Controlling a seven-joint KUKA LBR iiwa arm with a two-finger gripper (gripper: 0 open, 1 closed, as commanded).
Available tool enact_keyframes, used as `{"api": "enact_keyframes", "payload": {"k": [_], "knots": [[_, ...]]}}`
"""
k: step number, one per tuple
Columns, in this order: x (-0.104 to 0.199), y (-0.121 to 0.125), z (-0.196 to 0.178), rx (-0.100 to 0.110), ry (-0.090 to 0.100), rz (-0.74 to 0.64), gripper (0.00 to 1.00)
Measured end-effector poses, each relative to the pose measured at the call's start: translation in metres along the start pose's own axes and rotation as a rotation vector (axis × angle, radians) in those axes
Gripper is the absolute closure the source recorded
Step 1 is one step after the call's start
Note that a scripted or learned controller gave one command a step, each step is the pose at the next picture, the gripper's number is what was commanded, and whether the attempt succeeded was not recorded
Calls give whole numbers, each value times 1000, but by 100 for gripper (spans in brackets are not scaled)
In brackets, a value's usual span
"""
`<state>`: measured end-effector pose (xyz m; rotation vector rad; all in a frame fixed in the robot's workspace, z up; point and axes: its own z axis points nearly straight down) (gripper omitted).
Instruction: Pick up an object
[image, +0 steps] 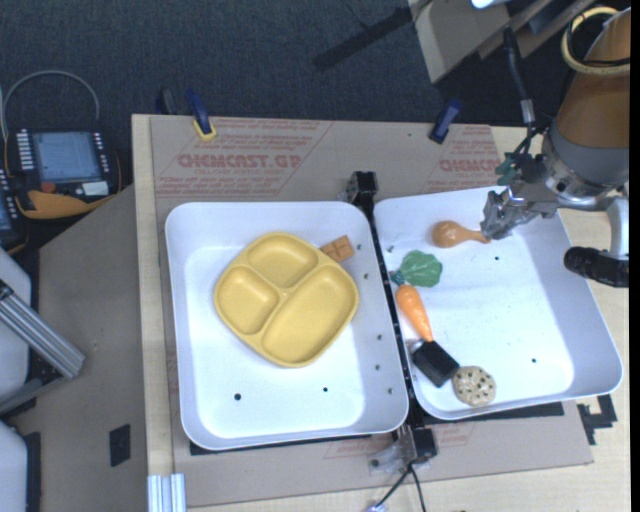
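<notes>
My gripper (497, 222) hangs low over the back of the right bin (560, 330), reaching in from the right. Just to its left lies a tan pear-shaped toy (453, 234), its thin end pointing at the gripper tip and close to it; whether they touch is unclear. Along the bin's left side lie a green leafy toy (418, 268), an orange carrot (414, 311), a black block (434, 362) and a speckled cookie (473, 385).
The left bin (200, 380) holds a yellow divided plate (287, 298) with a small brown block (338, 248) at its back right corner. A black clamp (362, 186) sits where the bins meet. The arm's body (595, 110) stands over the right bin's back corner.
</notes>
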<state>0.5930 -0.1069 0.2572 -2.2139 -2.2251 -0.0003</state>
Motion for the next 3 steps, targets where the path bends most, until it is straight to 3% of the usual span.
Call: {"api": "enact_keyframes", "payload": {"k": [1,3], "knots": [[54,16,11,-1,0,-1,100],[163,16,29,1,1,-1,100]]}}
